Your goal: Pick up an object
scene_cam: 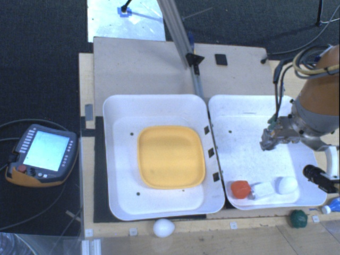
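At the far left, off the worktop (138, 62), we see a handheld control pendant (41, 154) with a lit screen lying on dark flooring. Moving right, the left bin (114, 142) holds a square yellow plate (171, 156) lying flat near its middle. Just in front of this bin, on the worktop's edge, rests a white egg-shaped object (163, 228).

Next comes the right bin (234, 116). Along its near wall lie three small things in a row: a red-orange object (240, 189), touching a white piece (262, 189) beside it, then a rounded white ball (287, 185). The tool (270, 140) hangs above the bin's middle, apart from all three; we cannot tell whether it is open or closed, and we see nothing held in it. Behind it rises the arm (319, 100). A dark green ball (298, 218) sits outside the bin near the right corner.

We judge the red-orange object a likely target: small, probably light and perhaps slightly soft. It sits close to the bin wall and against its neighbour, so we would grip across its free sides. The white ball looks smooth and may roll away.
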Robot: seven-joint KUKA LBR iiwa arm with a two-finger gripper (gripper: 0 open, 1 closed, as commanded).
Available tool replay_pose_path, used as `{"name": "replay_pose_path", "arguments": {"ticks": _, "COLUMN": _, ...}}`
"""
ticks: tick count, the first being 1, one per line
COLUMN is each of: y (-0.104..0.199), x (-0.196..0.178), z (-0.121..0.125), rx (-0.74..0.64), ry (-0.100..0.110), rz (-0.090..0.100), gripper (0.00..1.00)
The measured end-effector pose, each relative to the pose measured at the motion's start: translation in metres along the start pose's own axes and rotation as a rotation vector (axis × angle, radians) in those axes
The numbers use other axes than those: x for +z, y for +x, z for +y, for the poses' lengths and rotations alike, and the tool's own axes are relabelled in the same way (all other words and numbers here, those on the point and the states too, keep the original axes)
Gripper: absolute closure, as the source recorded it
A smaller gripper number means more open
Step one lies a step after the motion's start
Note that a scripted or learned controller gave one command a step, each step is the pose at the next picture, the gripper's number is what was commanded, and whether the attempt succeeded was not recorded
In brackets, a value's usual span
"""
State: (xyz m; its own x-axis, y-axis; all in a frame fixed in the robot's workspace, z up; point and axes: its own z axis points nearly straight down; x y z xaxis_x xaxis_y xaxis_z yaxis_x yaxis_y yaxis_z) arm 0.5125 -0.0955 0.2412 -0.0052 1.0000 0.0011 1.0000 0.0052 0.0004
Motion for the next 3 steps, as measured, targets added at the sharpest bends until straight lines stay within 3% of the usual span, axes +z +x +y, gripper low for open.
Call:
{"name": "replay_pose_path", "arguments": {"ticks": 1, "y": 0.04, "x": 0.001, "z": 0.015, "rx": 0.001, "ry": 0.0, "rz": 0.0, "gripper": 1.0}}
{"name": "replay_pose_path", "arguments": {"ticks": 3, "y": 0.155, "x": 0.009, "z": 0.052, "rx": 0.0, "ry": 0.0, "rz": 0.0, "gripper": 1.0}}
